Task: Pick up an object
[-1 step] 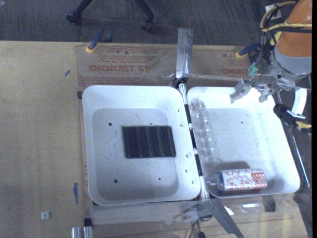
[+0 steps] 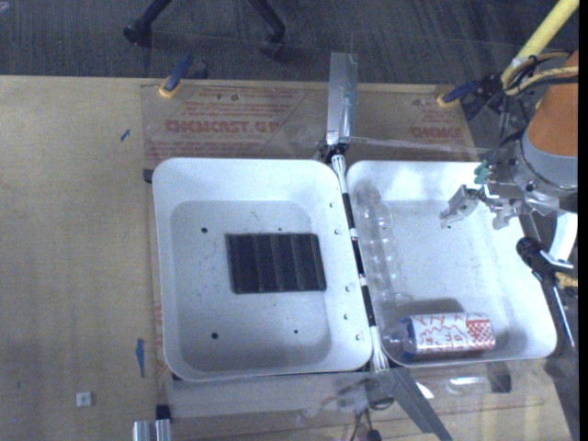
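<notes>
My gripper (image 2: 470, 202) hung over the upper right part of the right bin (image 2: 514, 274), carried in from the right edge of the camera view below the orange band of my arm (image 2: 554, 127). At this size the metal tip was too small and too pale against the white floor for its state to be read, so I could not tell whether it was apart or together; nothing showed beneath or within it. Two candidate objects lay in the same bin. A red-and-white printed can (image 2: 450, 333) lay on its side against the near wall, its long axis running left to right across the view, parallel to that wall; from my gripper it lay toward the viewer and slightly left, well apart. A clear plastic bottle (image 2: 377, 242) lay along the bin's left wall, its long axis running from the far side toward the near side; from my gripper it lay to the left and a little nearer the viewer. In my judgement the can was the clearer target, and reaching it called for travel toward the near wall with the closing direction set across its short axis. The left bin (image 2: 184, 246) held only a dark ribbed panel (image 2: 276, 263), farther off.
</notes>
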Tool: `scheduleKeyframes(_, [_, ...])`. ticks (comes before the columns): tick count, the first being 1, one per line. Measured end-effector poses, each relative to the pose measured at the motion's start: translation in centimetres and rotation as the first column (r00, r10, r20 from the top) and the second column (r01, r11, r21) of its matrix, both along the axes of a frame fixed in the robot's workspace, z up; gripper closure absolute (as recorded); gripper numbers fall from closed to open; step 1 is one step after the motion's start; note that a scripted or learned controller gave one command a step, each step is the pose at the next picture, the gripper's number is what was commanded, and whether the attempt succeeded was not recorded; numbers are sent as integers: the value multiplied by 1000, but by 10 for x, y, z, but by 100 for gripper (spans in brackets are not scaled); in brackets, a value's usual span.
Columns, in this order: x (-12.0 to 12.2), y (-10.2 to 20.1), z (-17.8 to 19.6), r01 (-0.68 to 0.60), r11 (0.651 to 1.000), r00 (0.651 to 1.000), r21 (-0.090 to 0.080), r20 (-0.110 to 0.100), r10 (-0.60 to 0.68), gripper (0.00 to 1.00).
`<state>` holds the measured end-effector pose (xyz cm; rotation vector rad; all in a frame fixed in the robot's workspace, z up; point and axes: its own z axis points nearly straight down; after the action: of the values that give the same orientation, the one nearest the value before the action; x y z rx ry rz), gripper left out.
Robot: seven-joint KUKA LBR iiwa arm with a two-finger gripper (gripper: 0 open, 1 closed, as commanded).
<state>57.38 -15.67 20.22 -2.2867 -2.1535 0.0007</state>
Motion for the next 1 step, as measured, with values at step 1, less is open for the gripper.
scheduleKeyframes(1, [-74, 21, -105, -159, 987, 987, 0, 0, 159, 0])
